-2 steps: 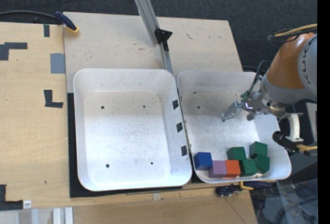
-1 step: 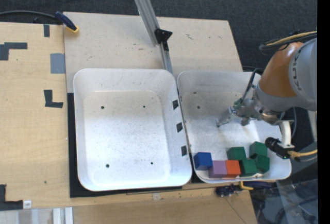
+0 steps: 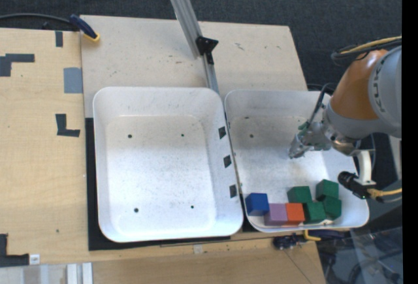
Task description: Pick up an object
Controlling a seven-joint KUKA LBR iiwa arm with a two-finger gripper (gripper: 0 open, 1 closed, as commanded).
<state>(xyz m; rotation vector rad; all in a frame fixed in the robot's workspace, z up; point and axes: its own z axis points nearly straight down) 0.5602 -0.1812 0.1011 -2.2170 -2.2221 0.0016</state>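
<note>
My gripper (image 3: 298, 149) hangs over the middle-right of the right bin (image 3: 264, 95), low above its bare floor and with nothing seen in it. The blocks lie along the bin's near edge, below the gripper and apart from it: a blue block (image 3: 257, 202), a purple block (image 3: 278, 213), an orange block (image 3: 295, 212) and several green blocks, one of them (image 3: 300, 195) closest to the gripper and another (image 3: 328, 189) to its right.
The left bin (image 3: 99, 110) stands beside the right one on the bench. A slanted metal rail (image 3: 185, 8) runs from the top of the view down to the gap between the bins. A blue and yellow clamp (image 3: 85, 27) lies at the far left.
</note>
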